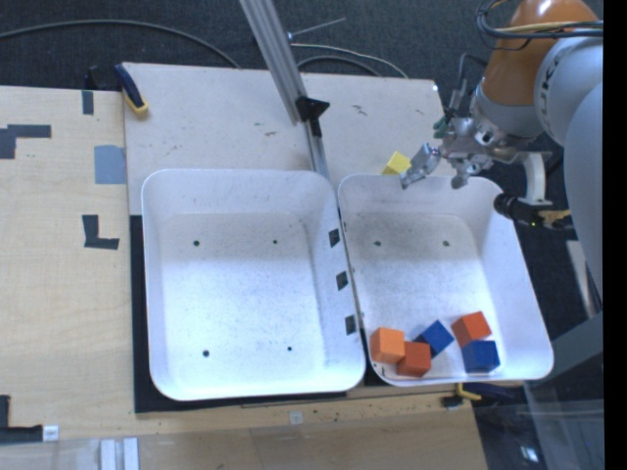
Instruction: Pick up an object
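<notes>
While the bench [225, 116] carries two shallow white bins side by side, the left bin [235, 204] shows only a speckled floor. The right bin [509, 262] holds five blocks clustered at its near edge: an orange block [388, 343], a red-orange block [414, 358], a blue block [435, 337], a second red-orange block [472, 326] and a second blue block [480, 356]. The grey arm [549, 57] reaches in from the right. Its gripper [419, 167] hangs over the right bin's far rim, fingers slightly spread, pinching nothing. A yellow block [397, 164] lies on the bench just beside the fingertips, outside the bin.
</notes>
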Robot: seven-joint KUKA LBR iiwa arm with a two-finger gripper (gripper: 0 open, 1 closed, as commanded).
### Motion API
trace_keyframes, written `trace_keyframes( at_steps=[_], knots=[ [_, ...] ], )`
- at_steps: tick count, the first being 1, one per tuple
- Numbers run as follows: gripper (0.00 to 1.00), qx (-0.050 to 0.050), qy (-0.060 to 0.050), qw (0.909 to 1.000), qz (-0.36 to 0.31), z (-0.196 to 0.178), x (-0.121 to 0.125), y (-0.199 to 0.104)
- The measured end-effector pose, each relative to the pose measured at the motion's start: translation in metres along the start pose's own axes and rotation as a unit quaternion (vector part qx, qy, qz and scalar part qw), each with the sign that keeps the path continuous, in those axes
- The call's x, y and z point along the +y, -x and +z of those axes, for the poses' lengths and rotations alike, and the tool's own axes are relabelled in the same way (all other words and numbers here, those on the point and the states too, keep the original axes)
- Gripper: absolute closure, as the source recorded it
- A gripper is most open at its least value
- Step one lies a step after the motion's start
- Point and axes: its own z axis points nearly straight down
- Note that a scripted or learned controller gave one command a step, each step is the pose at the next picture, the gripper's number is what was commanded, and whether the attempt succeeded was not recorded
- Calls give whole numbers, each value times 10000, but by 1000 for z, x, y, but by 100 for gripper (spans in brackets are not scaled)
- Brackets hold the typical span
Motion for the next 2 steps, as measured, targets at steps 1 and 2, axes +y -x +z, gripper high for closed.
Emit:
trace_keyframes(
  at_steps=[1,2],
  knots=[
    [0,8,-53,10000,16,110,2,35],
    [0,6,-15,10000,12,105,-45,24]
  ],
)
